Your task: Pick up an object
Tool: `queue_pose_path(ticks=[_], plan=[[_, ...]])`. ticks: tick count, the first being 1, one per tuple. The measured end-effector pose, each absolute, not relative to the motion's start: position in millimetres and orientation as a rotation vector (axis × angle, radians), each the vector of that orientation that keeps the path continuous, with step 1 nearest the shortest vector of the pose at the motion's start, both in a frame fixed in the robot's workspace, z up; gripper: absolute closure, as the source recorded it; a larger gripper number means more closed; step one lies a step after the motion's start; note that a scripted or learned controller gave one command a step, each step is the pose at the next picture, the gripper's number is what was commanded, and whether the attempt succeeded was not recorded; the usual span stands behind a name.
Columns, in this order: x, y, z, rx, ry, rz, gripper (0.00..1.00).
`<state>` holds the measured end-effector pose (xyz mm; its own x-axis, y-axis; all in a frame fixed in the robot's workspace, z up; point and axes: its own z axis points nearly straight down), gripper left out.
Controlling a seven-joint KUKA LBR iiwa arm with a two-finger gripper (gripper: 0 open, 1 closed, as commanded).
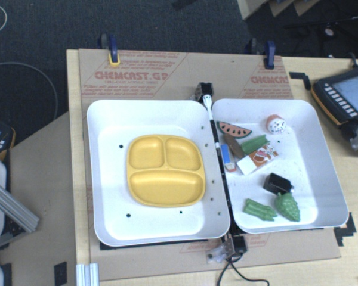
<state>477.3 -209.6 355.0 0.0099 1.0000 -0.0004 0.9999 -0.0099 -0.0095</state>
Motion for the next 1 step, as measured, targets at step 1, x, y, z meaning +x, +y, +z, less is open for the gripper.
queue_pose_path(ticks=[1], plan=[[480.4, -142.8, 525.1, -2.227, -2.242, -0.020, 1.00]])
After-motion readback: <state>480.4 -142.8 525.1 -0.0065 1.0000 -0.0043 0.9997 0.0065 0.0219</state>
